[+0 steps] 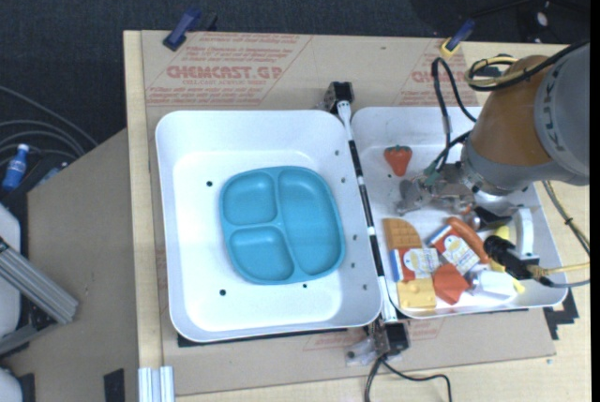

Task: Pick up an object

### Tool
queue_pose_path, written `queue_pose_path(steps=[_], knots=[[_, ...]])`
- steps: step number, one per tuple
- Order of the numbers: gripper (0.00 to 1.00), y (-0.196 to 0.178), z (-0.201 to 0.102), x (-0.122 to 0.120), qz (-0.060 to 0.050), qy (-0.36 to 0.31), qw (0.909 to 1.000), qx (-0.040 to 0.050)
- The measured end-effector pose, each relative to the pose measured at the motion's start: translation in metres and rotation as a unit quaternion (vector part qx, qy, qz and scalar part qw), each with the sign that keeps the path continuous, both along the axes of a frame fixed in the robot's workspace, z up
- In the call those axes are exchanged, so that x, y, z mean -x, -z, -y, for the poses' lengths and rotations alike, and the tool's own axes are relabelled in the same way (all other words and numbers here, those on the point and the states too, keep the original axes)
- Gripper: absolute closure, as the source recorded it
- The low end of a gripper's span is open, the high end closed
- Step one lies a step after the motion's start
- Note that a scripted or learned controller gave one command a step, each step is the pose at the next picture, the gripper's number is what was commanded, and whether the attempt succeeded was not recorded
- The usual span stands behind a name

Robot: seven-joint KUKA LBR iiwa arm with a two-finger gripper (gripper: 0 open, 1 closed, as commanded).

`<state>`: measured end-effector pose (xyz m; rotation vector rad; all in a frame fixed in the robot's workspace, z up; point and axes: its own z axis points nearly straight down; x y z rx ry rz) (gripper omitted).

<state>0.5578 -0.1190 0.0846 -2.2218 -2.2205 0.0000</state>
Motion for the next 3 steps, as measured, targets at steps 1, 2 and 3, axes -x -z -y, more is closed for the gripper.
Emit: queue_pose_path(steps=[1,2,3], knots=[[0.0,0.0,-0.008,-0.053,0.001,-0.001,1.0,-0.0001],[1.0,-0.014,-0.008,-0.055,0.005,0.0,1.0,0.0004],[1.0,-0.101,-0.087,0.002,0.0,-0.001,1.0,-0.001]])
